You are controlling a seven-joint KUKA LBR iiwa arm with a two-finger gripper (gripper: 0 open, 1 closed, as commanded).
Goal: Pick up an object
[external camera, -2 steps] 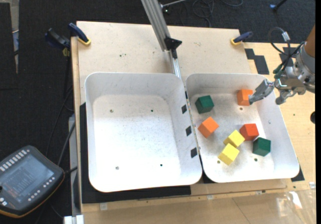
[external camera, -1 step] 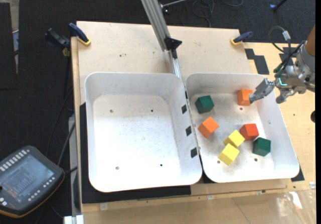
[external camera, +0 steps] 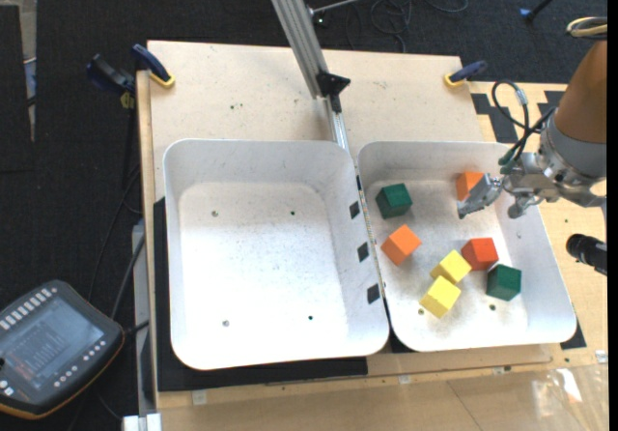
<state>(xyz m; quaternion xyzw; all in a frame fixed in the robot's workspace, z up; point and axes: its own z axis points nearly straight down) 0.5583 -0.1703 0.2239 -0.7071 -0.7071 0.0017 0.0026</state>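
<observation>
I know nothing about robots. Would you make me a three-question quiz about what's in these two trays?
1. True or false: all the blocks lie in the right bin.
2. How many yellow blocks are there?
A. one
B. two
C. three
3. Fill in: the block closest to the gripper is coloured ____.

Key
1. True. The left bin holds no blocks.
2. B. One yellow block sits just above the other yellow block, towards the front of the bin.
3. Orange. That orange block sits right beside the gripper, near the bin's far side.
</observation>
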